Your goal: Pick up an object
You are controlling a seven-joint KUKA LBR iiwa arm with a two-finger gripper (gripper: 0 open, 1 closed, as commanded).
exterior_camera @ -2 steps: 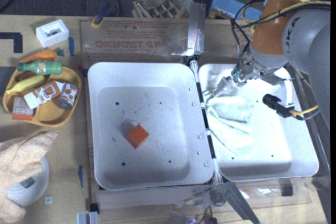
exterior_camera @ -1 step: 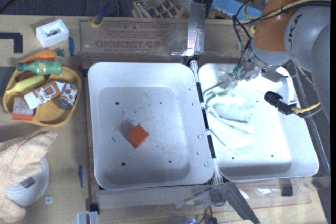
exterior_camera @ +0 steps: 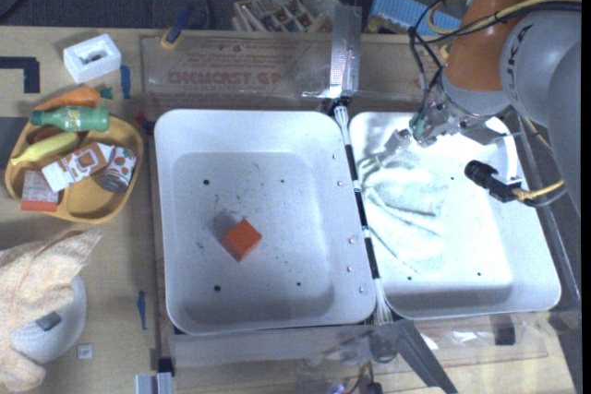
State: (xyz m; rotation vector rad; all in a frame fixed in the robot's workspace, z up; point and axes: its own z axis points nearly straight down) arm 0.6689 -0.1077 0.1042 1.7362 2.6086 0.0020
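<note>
White cloth (exterior_camera: 406, 198) crumpled in right bin (exterior_camera: 536, 291) | gripper (exterior_camera: 420, 129) at its upper edge, frame upper right, closure unclear | we should pinch a raised fold, lift straight up

2 white bins (exterior_camera: 185, 143) are counted side by side. 1 orange cube (exterior_camera: 243, 239) is seen in the left bin, 1 white cloth (exterior_camera: 406, 198) in the right. 1 yellow bowl (exterior_camera: 88, 206) w/ assorted toy food, approx. 6 pcs, is noted.
</note>
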